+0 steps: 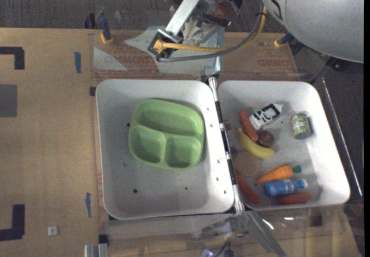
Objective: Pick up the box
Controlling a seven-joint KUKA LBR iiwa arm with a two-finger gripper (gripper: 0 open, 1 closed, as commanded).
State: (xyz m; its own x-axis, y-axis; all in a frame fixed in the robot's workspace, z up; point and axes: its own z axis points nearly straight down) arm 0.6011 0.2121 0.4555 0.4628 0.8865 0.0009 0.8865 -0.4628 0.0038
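The box (267,114) is small, white with black print, and lies tilted in the upper middle of the right bin (329,134). My gripper (194,26) hangs high above the bench behind the two bins, near the back edge of the left bin (110,151). It is well apart from the box, up and to the left of it. The wrist and cables hide much of the gripper.
Beside the box lie a red sausage (248,125), a banana (255,146), a dark round thing (266,138) and a can (300,125). Nearer the front are a carrot (276,173) and a blue bottle (286,186). A green divided plate (167,134) sits in the left bin.
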